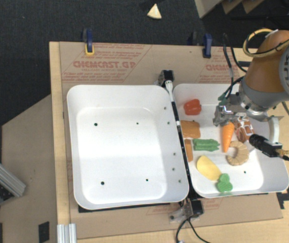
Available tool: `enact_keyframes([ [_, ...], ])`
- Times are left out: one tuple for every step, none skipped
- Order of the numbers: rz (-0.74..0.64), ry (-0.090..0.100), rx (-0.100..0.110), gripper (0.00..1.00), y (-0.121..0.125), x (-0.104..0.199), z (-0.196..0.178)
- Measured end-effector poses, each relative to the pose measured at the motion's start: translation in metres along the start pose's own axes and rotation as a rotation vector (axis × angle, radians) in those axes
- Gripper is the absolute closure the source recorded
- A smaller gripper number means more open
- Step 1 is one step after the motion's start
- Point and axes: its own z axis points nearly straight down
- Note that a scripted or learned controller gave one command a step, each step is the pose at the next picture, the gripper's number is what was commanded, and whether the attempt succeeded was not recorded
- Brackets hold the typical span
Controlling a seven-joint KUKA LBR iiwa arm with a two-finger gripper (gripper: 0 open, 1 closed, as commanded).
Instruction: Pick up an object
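Fingers [229, 119] hang at the top of the right bin [274, 178], just at 12 o'clock of the carrot [226, 136]; can't tell whether they're open or shut, nor whether anything sits between them, since the wrist hides the tips. The arm [268, 75] comes in from 2 o'clock, grey w/ an orange band.

The carrot lies upright-ish along the bin, thick end toward the fingers, thin end at 6 o'clock. Red pepper-like piece [192, 106] sits at 9 o'clock of the fingers, well apart. At 6 o'clock of that: an orange-brown block [190, 129], then a green pod-like piece [206, 145] lying crosswise, its right end just beside the carrot. Yellow lemon-like piece [208, 167] at 6 o'clock of the green one, and a small green lumpy item [224, 184] touching it at 4 o'clock. A tan bready piece [238, 155] lies at 4 o'clock of the carrot.

Left bin [78, 135] is at 9 o'clock, edge to edge w/ the right one. Both sit on a brown board [63, 65] on the counter
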Motion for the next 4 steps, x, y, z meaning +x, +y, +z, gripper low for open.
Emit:
enact_keyframes([
  [0.006, 0.003, 0.007, 1.00, -0.038, -0.051, 0.055],
  [0.005, -0.005, -0.005, 1.00, -0.084, -0.080, -0.034],
  [0.004, 0.000, 0.006, 1.00, -0.110, -0.104, 0.042],
  [-0.009, 0.004, 0.001, 1.00, -0.074, -0.014, 0.054],
])
